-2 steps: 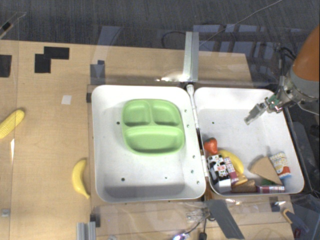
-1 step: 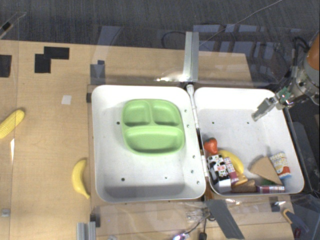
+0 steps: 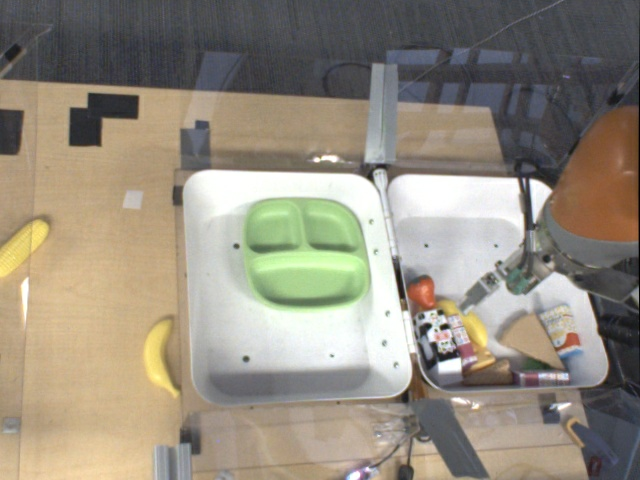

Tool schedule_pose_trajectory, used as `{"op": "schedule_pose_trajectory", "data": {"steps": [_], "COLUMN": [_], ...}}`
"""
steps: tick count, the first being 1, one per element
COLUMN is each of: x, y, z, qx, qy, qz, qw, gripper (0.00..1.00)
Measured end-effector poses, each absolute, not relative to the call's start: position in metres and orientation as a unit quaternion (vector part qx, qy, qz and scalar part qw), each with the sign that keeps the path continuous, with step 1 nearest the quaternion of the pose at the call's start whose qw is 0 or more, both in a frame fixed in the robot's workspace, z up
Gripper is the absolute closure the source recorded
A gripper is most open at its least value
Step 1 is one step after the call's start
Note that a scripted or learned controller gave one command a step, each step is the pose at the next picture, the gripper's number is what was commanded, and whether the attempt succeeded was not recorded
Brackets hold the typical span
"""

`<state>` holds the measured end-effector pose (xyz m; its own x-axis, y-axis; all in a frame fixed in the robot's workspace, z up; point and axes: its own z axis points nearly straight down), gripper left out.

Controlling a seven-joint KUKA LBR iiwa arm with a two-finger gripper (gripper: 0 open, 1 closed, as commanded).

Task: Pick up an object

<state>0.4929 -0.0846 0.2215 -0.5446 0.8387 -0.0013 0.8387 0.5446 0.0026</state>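
My gripper (image 3: 482, 289) hangs low in the right bin (image 3: 450, 213), reaching in from the right under the orange band (image 3: 600, 178). Its tip is just above and right of a red strawberry-like item (image 3: 422, 291) and over a yellow item (image 3: 470, 330). A black-and-white box (image 3: 432, 334) lies beside them near the bin's front left. A tan wedge (image 3: 530, 340), a white bottle (image 3: 560, 330), a brown piece (image 3: 490, 372) and a marker (image 3: 540, 376) lie along the front. I see nothing held.
The left bin (image 3: 210, 268) holds a green divided plate (image 3: 304, 250). On the bench to the left lie a banana (image 3: 160, 356) and a corn cob (image 3: 22, 248). A metal divider post (image 3: 378, 118) stands behind the bins.
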Motion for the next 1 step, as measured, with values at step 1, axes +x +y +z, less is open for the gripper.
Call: {"op": "schedule_pose_trajectory", "data": {"steps": [1], "x": [0.5047], "y": [-0.0907], "z": [0.1186], "qx": [0.453], "qy": [0.891], "qz": [0.0074], "qw": [0.015], "gripper": [0.0]}}
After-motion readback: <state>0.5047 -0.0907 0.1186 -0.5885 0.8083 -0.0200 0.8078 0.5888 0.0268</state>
